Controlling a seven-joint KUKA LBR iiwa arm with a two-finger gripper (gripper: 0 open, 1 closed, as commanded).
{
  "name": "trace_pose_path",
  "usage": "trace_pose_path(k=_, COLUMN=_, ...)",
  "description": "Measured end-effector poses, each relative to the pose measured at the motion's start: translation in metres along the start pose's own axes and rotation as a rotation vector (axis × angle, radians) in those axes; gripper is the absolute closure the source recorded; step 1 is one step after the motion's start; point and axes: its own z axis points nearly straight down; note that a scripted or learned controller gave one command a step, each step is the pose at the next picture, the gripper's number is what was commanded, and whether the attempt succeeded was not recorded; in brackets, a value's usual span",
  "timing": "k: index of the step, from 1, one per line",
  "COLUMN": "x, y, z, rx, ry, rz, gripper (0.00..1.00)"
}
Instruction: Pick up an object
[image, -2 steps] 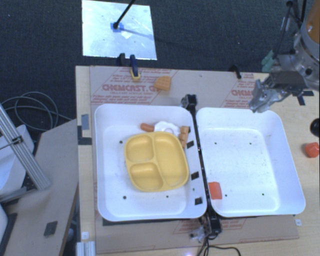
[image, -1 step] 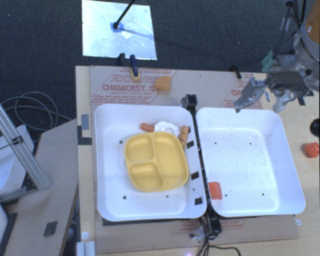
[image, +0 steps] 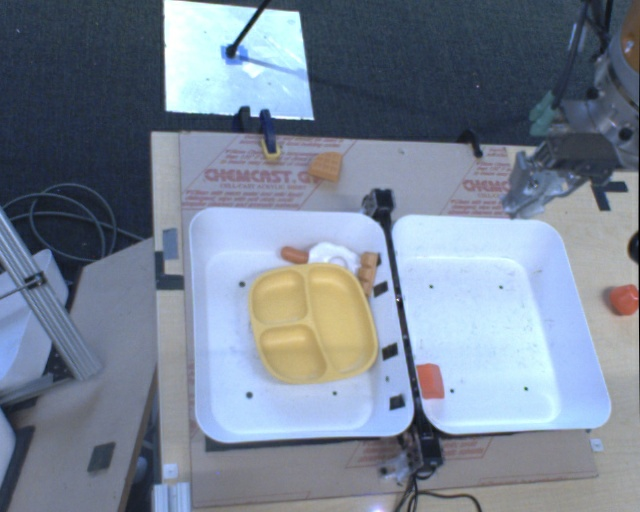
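I count two white bins on the bench. The left bin (image: 215, 330) holds one yellow divided plate (image: 312, 323), one small sausage (image: 295, 255), one white piece (image: 333, 255) and one cork (image: 368, 268). The right bin (image: 560, 300) holds one orange block (image: 429, 380). The end effector (image: 527, 192) hangs above the right bin's far edge, gripping nothing that I can see.

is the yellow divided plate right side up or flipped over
Right side up: the yellow divided plastic plate in the left white bin shows its three recessed compartments facing the camera.
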Motion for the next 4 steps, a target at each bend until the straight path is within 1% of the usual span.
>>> trace_pose_path(k=1, x=0.000, y=0.000, z=0.001, rx=0.001, ry=0.000, rz=0.000, gripper=0.00)
trace_pose_path(k=2, x=0.000, y=0.001, z=-0.011, rx=-0.003, ry=0.000, rz=-0.004, gripper=1.00)
trace_pose_path(k=3, x=0.000, y=0.001, z=-0.011, rx=-0.003, ry=0.000, rz=-0.005, gripper=0.00)
trace_pose_path(k=4, x=-0.001, y=0.001, z=-0.022, rx=-0.006, ry=0.000, rz=-0.009, gripper=1.00)
